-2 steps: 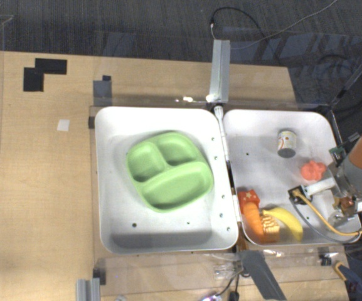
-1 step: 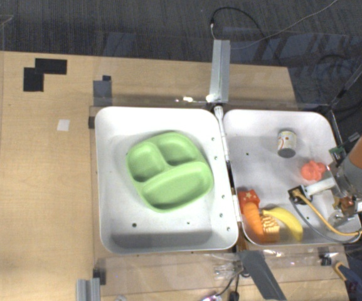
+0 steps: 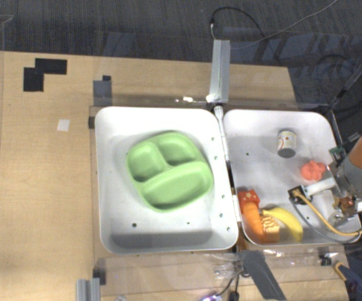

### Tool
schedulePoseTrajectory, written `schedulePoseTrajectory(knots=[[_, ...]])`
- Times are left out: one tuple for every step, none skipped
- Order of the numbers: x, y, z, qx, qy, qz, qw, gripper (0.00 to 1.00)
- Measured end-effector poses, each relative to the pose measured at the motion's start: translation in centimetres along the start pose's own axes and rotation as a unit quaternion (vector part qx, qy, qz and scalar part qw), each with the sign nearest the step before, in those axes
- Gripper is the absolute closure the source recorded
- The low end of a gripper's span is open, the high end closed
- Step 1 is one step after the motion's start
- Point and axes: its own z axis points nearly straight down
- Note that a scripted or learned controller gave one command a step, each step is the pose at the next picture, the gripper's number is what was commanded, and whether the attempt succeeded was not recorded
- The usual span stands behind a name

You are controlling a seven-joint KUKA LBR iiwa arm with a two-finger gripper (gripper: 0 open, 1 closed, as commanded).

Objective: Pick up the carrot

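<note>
On the left, the left bin (image 3: 105,168) holds a green divided plate (image 3: 170,169), lying a little tilted toward the middle wall.

In the right bin (image 3: 262,124), the carrot (image 3: 254,220) lies at the lower left corner, close to the wall between the two bins. Its long axis runs roughly from the far side to the near side, almost parallel to that wall. A small red block (image 3: 249,197) touches its far end, and a banana (image 3: 285,222) lies just beside it on the right, with a small packet between them that I cannot identify. So the carrot is crowded on two sides.

Further right there is a small can (image 3: 286,143) near the far side and a pink object (image 3: 314,169) below it.

The hand (image 3: 342,202) is at the right edge of the right bin, at about the same depth as the carrot. I cannot tell how it stands, because cables and the wrist cover it, and I see nothing held in it.

In my judgement the coming move is a travel to the left, over the banana. The hand should close across the short width of the carrot, and the banana may get in the way.
</note>
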Motion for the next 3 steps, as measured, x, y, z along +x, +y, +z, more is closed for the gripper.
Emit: schedulePoseTrajectory(knots=[[-0.06,0.1,0.0,-0.001,0.0,-0.016,0.9999,0.0],[-0.01,0.03,0.0,0.0,0.001,0.003,1.0,0.0],[-0.08,0.16,-0.02,-0.001,0.0,-0.032,0.9995,0.0]])
